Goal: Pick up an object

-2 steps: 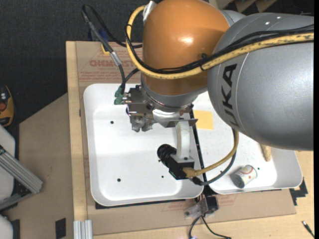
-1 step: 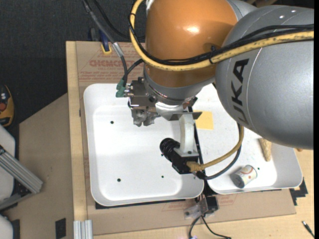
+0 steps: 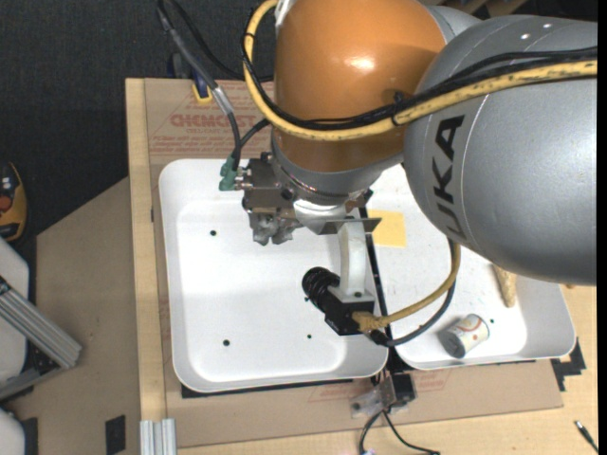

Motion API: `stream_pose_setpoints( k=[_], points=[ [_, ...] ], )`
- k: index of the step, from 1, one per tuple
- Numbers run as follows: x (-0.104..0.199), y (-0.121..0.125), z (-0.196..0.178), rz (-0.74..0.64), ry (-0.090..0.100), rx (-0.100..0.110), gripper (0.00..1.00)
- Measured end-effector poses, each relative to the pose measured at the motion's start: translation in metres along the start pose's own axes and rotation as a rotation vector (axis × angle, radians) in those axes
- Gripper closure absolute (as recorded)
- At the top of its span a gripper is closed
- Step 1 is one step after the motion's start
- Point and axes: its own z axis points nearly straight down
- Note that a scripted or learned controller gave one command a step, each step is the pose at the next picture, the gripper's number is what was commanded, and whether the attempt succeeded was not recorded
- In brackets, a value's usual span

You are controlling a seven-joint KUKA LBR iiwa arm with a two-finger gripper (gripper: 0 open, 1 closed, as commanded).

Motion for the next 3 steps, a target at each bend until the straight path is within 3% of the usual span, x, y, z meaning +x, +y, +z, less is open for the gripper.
stream_pose_setpoints(
  k=[1,2,3],
  points=[
    [0.0,0.0,0.045,0.002,-0.001,0.004,1.0],
    [0.0,0.009,0.031,0.001,0.001,-0.003,1.0],
    [0.0,0.0,0.009,-0.001,0.003,-0.005,1.0]
  ],
)
